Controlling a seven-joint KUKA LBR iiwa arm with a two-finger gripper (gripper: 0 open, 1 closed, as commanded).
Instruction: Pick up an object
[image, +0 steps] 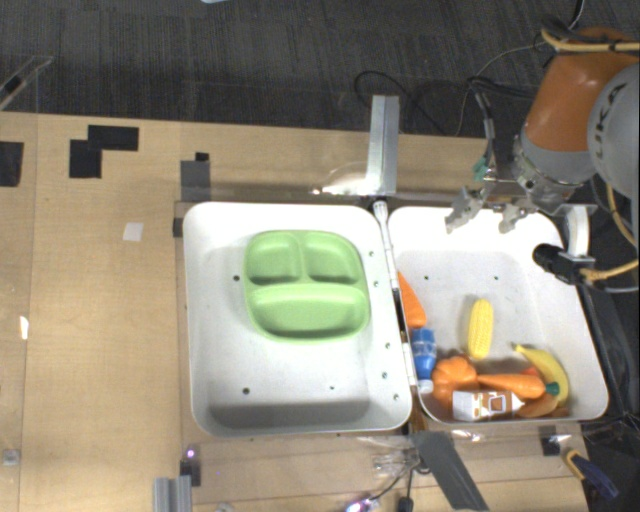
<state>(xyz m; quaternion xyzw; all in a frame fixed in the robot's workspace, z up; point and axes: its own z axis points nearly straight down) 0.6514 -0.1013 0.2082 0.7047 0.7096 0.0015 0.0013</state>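
My gripper (487, 218) hangs over the far edge of the right bin (520, 265), open, with nothing between its two fingers. Well below it in that bin lie a yellow corn cob (481, 328), a banana (549, 369), an orange carrot (512, 383), a round orange fruit (453, 372), a small white-and-brown carton (484, 405), a blue bottle (423, 346) and an orange piece (409, 301) against the left wall. All of these sit in the bin's near half, apart from the gripper.
The left bin (215, 300) holds a green divided plate (304, 283). A metal post (384, 145) stands behind the divider between the bins. Black cables (590, 268) trail along the right bin's right side.
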